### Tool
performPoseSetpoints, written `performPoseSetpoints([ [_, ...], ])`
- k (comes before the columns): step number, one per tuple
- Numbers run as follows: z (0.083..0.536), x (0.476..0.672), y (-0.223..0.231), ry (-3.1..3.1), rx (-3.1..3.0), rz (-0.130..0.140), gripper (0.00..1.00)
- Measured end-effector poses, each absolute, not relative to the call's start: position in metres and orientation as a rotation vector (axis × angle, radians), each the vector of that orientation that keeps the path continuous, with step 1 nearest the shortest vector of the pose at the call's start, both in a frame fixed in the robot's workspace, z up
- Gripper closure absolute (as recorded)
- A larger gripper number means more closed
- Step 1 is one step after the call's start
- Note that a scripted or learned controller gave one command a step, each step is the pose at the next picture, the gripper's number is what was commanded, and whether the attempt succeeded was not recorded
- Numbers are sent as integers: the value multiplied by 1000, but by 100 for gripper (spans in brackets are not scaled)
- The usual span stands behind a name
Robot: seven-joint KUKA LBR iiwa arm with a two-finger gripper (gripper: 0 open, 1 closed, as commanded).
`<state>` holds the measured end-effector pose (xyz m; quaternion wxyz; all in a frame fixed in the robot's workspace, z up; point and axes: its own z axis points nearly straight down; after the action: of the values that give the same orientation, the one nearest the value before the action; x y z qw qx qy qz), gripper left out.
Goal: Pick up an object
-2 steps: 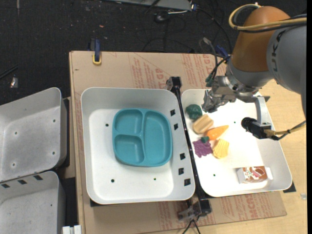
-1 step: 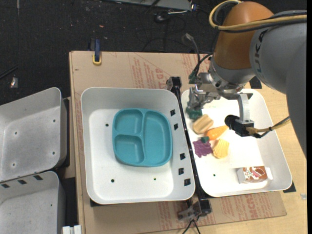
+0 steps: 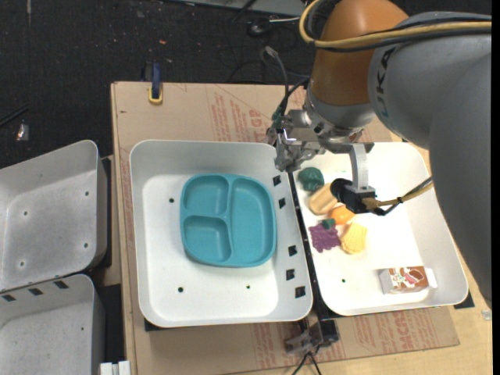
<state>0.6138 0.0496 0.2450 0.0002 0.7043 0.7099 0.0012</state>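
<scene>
My gripper (image 3: pixel 291 156) hangs over the top left corner of the right bin (image 3: pixel 437 233), close to the divider between the two bins. Just to its right and below lies a dark green toy (image 3: pixel 312 178). Further down sit a tan piece (image 3: pixel 321 202), an orange piece (image 3: pixel 342 215), a purple piece (image 3: pixel 323 237) and a yellow piece (image 3: pixel 354 239), clustered together. A small red and white box (image 3: pixel 406 279) lies near the bin's front right corner. The arm's wrist hides the bin's far edge.
A teal divided plate (image 3: pixel 228 219) lies in the middle of the left bin (image 3: pixel 148 233). A black cable end (image 3: pixel 349 194) hangs from the arm over the cluster of toys. Grey trays (image 3: pixel 47 209) stand to the left of the bench.
</scene>
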Motion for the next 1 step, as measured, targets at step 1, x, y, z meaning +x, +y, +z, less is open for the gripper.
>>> performPoseSetpoints([
  [1, 242, 611, 98, 2230, 2213, 2, 100],
])
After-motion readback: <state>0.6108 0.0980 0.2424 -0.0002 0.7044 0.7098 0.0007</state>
